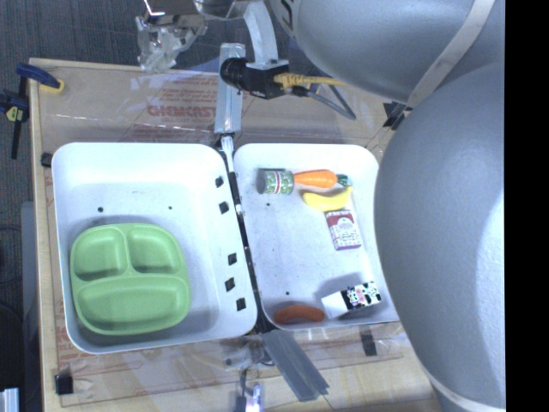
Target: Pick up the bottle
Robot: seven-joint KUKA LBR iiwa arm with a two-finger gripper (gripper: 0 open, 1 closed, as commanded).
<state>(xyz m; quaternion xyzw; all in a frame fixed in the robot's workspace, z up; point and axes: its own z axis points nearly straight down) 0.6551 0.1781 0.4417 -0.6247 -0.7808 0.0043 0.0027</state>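
Jaws: cannot tell, gripper (163, 45) blurred above the bench's far edge.
Bottle (275, 181): lying in right bin (371, 163), beside carrot (316, 178).
Left bin (64, 157): green tray (129, 275).

1. I read both white bins (137, 166) as smooth, slightly glossy plastic.
2. The green divided tray (129, 277) looks like matt plastic.
3. The arm's grey shell (446, 187) looks smooth and satiny.
4. The bench (51, 230) looks like pale wood.

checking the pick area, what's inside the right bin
The right bin holds a small bottle, carrot, banana, red packet, brown sausage-like item and black-and-white carton. The arm covers its right edge.
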